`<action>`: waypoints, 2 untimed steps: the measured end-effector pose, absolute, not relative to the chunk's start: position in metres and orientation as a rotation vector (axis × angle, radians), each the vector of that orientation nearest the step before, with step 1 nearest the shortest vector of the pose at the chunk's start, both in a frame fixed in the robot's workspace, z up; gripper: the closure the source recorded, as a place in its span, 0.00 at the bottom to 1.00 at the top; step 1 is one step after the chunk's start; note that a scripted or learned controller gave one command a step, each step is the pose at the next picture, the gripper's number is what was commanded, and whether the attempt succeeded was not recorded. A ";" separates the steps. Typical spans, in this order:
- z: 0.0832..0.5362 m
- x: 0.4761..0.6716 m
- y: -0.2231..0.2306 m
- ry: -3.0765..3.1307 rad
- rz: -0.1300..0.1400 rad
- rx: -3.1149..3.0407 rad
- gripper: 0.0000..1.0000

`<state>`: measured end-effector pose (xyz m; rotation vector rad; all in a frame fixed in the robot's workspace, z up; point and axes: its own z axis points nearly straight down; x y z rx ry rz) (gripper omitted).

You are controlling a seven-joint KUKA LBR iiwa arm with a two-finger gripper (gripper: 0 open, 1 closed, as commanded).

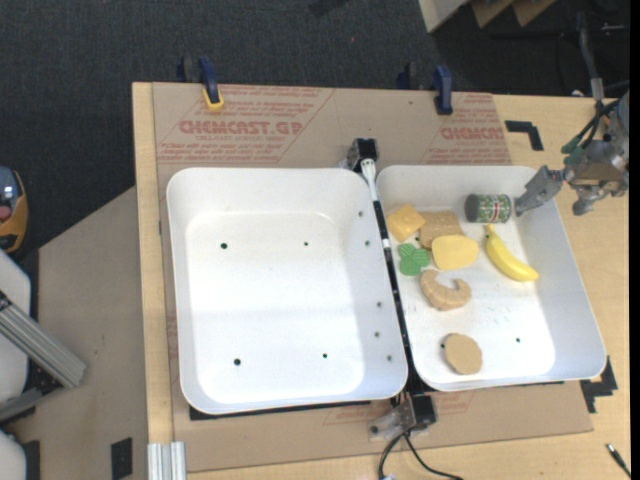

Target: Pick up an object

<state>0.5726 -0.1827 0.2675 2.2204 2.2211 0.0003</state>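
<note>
Camera view from above: we see the gripper (562,193) at the right bin's (570,298) far right corner, its two fingers spread wide with nothing between them. One fingertip (527,197) sits just beside the green can (488,208), which lies on its side; we cannot tell whether they touch. Near the can lie a banana (510,260), yellow blocks, a green piece and a round brown disc (462,353).
</note>
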 end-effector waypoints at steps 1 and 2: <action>0.167 0.574 -0.124 2.233 -0.004 2.222 0.00; 0.083 0.576 -0.095 2.223 0.001 2.221 0.00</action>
